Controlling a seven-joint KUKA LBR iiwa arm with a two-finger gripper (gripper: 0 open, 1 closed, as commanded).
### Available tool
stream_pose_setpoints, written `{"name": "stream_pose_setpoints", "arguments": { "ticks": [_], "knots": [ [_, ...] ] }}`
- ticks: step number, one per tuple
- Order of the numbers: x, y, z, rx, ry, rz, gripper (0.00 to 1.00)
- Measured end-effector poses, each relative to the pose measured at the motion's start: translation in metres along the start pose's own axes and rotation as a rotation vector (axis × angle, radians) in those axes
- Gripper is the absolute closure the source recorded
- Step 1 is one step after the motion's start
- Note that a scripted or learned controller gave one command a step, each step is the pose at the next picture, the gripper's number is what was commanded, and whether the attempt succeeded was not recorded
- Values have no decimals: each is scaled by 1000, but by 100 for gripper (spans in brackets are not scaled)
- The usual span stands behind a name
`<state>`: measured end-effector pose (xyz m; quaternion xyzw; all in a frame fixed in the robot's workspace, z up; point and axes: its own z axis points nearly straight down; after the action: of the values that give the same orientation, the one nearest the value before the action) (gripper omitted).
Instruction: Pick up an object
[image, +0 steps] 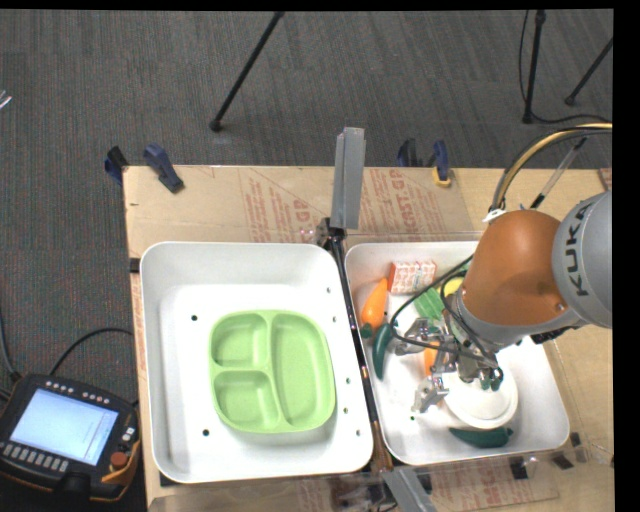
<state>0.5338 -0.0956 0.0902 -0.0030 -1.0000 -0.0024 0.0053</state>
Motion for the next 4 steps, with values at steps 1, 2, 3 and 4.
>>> {"name": "stream_pose_setpoints", "arguments": {
  "ticks": [1, 2, 3, 4],
  "knots": [
    [0, 1, -6, -2, 4, -4, 100],
    [-41, -4, -16, 3, -8, 348, 100],
    [-41, -3, -16, 2, -8, 347, 0],
    [1, 8, 8, 2, -2, 326, 0]
  ]
}}
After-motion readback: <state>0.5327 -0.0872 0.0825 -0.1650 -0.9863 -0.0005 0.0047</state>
